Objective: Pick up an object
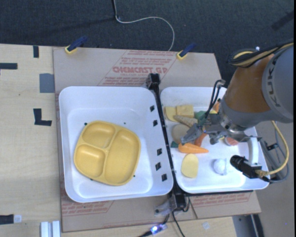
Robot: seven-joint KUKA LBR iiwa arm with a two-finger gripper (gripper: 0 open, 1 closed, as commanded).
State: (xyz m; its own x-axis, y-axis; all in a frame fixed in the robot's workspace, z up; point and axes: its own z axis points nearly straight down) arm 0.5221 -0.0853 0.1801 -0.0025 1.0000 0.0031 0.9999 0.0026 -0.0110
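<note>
Orange plastic carrot (193,148) lies just below the hand (203,132), in the right shallow white bin (246,180). I see the hand low over this bin, coming from the grey arm with the orange band (246,90) on the right side. Its dark fingers point toward the left, over the pile of toy food, but I cannot tell how far they are open, and I cannot see any object between them.

Near the hand, on its upper left, are some pale yellow blocks like cheese pieces (180,111), and a beige round piece (179,132) is just left of the fingers. A small green piece (201,115) is above the hand, touching the yellow blocks. Below the carrot lies a yellow oval piece like a potato slice (190,166), and to its right a small white round object (220,166). A red-white piece (231,141) is partly hidden behind the wrist.

Far to the left of the hand, in the left white bin (71,102), rests a yellow plastic plate with three compartments (107,152). Both bins stand on brown cardboard (133,68) over the wooden worktop (19,147).
</note>
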